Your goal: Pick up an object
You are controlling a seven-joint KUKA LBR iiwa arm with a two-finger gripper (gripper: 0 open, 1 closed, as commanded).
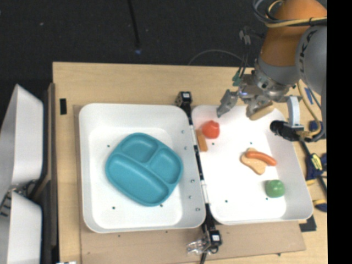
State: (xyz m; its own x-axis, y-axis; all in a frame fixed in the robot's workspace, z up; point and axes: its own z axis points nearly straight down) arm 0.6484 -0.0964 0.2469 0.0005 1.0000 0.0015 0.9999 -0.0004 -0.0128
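Presently claw (242, 108) seen spread, nothing gripped, poised over far edge of right bin (286, 213); red ball (209, 129) lies just beside it, toward left bin (91, 213) and slightly nearer worktop's front edge; short sideways-and-down reach judged needed.

My grey arm with its orange band (289, 23) is cut off by the top and right of the view, so its upper part goes unseen. It covers the far right corner of the right shallow white bin (242, 213). The small brown stick-shaped thing (202, 142) beside the red round object (210, 129) is too small to identify. The white boxy structure (22, 164) at the left is cropped by the edge. The pale wooden counter (132, 73) runs under both bins, its middle hidden.
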